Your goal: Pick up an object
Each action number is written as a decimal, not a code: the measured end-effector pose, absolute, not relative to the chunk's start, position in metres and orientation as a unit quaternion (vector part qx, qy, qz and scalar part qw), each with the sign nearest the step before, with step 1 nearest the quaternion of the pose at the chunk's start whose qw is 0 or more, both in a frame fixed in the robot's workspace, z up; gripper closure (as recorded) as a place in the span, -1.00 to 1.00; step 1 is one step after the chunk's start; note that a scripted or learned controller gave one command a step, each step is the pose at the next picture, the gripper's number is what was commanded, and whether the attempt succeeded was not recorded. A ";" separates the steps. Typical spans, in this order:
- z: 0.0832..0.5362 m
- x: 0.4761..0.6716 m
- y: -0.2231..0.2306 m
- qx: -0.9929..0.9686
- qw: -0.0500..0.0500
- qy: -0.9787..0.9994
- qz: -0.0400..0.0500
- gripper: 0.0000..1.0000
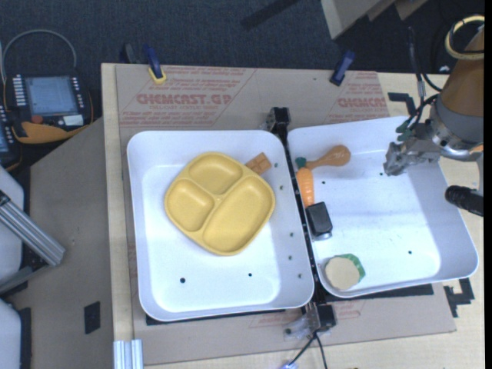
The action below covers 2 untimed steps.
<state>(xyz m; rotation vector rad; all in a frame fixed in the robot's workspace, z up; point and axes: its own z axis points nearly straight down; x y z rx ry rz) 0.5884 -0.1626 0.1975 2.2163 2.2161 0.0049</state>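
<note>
My gripper (397, 162) hangs low over the far right part of the right bin (400, 229), under the grey wrist with the orange band. To its left lies a tan wooden spoon-like piece (330, 157). An orange carrot (305, 184) lies along the bin's left wall, with a black block (319, 219) just below it. A round beige and green sandwich toy (343, 271) rests near the bin's front left corner. None of these touches the gripper.
The left bin (154, 267) holds a yellow divided plate (220, 202) and a small brown block (258, 162) at the plate's far edge. A black clamp (278, 118) sits where the two bins meet at the back.
</note>
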 end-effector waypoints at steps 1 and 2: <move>0.252 0.590 -0.163 0.707 0.004 0.708 0.002 1.00; 0.237 0.584 -0.108 0.705 -0.002 0.709 0.000 1.00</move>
